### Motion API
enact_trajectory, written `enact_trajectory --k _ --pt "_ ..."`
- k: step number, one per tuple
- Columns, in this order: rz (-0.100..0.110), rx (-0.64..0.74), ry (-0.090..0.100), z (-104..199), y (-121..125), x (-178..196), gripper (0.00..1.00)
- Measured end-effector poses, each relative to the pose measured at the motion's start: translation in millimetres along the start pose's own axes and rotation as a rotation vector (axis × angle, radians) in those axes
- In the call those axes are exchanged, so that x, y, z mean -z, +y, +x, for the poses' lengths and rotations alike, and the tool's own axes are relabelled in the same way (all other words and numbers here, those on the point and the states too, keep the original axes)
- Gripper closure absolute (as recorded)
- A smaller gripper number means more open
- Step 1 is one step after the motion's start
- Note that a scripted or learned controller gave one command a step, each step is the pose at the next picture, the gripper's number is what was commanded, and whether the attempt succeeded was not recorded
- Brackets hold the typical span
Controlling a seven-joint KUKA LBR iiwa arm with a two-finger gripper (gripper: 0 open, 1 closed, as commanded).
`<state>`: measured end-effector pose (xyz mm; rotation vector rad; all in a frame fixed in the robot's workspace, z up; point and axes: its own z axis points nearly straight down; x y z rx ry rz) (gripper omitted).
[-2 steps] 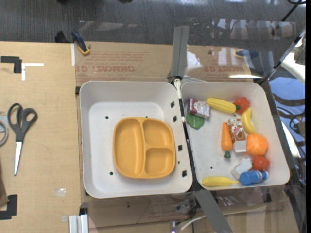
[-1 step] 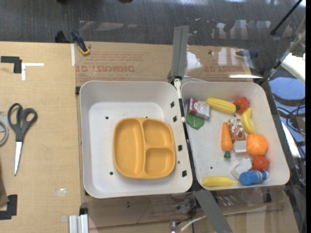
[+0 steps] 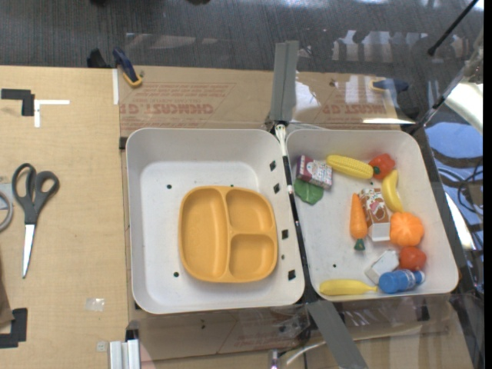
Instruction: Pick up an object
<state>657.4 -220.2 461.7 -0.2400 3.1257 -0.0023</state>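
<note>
The right bin [image 3: 338, 264] holds several toy foods. A yellow corn cob [image 3: 350, 166] lies at the back beside a red and white carton [image 3: 314, 171] and a green piece [image 3: 309, 193]. A carrot [image 3: 358, 217], a small printed box [image 3: 376, 213], a banana [image 3: 392, 190], an orange [image 3: 407, 228] and a red tomato [image 3: 381, 164] sit in the middle and right. Near the front lie a second yellow banana [image 3: 347, 287], a blue bottle [image 3: 398, 281], a white block [image 3: 382, 266] and a red ball [image 3: 412, 257].
The left bin [image 3: 154, 229] bears a yellow divided plate [image 3: 227, 233]. Scissors [image 3: 31, 206] lie on the wooden bench at the far left. A grey bar [image 3: 284, 83] stands behind the bins over cardboard sheets.
</note>
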Motion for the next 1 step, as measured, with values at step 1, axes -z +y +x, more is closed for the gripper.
enact_trajectory --k 1 --pt "-0.001 0.366 -0.001 -3.2 -1.0 31.2 1.00"
